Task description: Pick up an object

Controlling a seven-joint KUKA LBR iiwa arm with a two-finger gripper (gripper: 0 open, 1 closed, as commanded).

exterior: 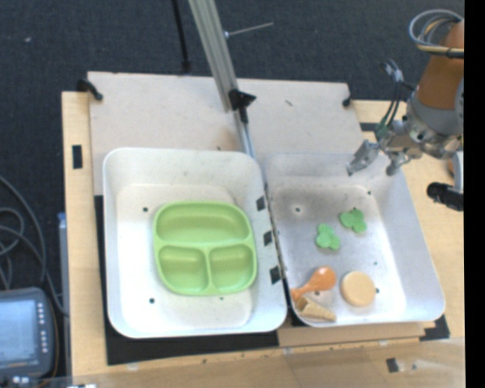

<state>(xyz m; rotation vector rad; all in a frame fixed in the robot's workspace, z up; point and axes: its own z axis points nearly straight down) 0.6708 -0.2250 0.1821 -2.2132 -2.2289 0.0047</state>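
My gripper [378,162] hangs over the far right corner of the right bin [410,241], its two grey fingers spread open with nothing between them. Well below it in that bin lie two small green pieces [353,221] [327,237]. Along the bin's near edge sit an orange spoon-like toy [317,282], a tan round disc [358,288] and a small cone-shaped piece [316,307]. All of these are apart from the gripper.
The left bin [121,241] holds a green three-compartment plate [204,246]. A slanted metal pole [218,51] rises behind the bins near their shared edge. A cable and a black connector [443,192] hang by the arm at the right.
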